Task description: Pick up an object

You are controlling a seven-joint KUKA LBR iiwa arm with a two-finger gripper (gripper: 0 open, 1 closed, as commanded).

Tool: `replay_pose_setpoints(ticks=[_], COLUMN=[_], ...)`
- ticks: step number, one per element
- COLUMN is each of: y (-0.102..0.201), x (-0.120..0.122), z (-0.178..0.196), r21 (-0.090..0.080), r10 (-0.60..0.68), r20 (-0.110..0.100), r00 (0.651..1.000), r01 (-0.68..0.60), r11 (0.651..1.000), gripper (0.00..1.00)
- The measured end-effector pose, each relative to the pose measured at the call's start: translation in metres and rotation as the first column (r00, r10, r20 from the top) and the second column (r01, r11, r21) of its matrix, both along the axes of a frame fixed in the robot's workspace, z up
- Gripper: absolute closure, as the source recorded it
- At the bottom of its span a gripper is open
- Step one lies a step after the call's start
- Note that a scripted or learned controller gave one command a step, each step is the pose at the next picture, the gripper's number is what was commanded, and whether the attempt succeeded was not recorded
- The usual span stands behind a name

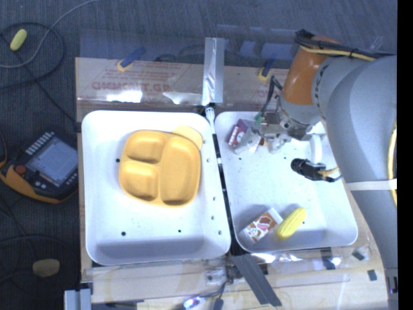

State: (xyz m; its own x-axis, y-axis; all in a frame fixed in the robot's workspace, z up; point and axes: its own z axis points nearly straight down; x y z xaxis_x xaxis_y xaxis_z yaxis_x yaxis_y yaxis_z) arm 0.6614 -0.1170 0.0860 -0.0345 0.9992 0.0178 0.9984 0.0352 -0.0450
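My arm [361, 121] reaches in from 3 o'clock and covers the 1 o'clock corner of the right bin [284, 189]; the left bin [97, 199] lies alongside at 9 o'clock. The left bin carries a yellow divided tray [161, 166] at its centre, with a smaller yellow disc [188, 134] tucked at the tray's 1 o'clock edge. I judge the step in hand to be the approach: my gripper [270, 139] sits at 11 o'clock in the right bin, just beside a red-and-white packet [237, 134] lying at its 9 o'clock side. I cannot tell whether the gripper is spread or pressed together, and no object is seen held. The next move calls for a shift toward 9 o'clock over that packet, then closing; the bin wall close behind it limits clearance. Alternatives lie at 6 o'clock, well apart from the gripper: a yellow corn cob [292, 221] just beside a printed packet [261, 226].
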Motion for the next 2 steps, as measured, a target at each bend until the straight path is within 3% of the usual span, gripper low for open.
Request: replay_pose_setpoints(ticks=[1,2], y=[-0.0413,-0.0415], x=[0.0068,0.0067], z=[0.0467,0.0464], r21=[-0.018,-0.018], r10=[-0.017,-0.017], r20=[0.044,0.044], r00=[0.999,0.999], r01=[0.018,0.018], r11=[1.000,1.000], gripper=[0.00,0.00])
